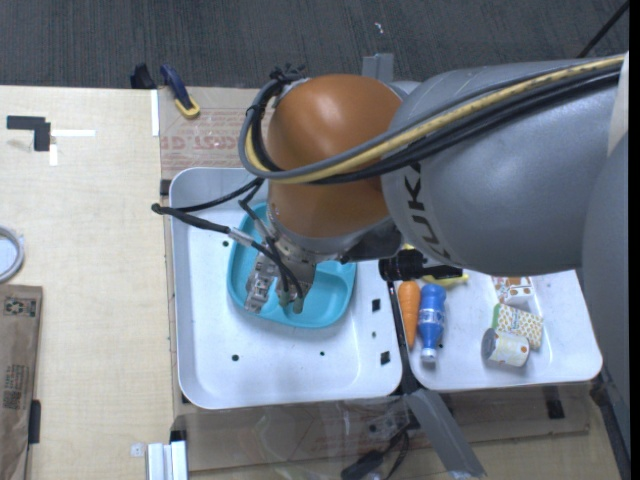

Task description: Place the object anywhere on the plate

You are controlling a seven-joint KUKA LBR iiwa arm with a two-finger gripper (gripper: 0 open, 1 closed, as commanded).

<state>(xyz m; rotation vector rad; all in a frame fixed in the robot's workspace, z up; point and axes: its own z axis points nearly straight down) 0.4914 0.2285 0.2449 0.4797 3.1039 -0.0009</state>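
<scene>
Plate (330, 293), teal with rounded corners, lies in the left bin (280, 368) towards its far side, with bare white floor open along its near edge. The arm hides its far part, so its long axis cannot be told. The gripper (278, 290) hangs over the plate's left half; whether it is open or closed cannot be told. A carrot (408, 308) and a blue bottle (431, 318) lie side by side along the right bin's (560, 358) left edge.

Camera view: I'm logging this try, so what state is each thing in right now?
Hand: low over the plate.
Plate: blue, flat in the left bin.
Carrot: lying in the right bin.
Blue bottle: lying beside the carrot.
Patterned cup: tipped on its side.
</scene>
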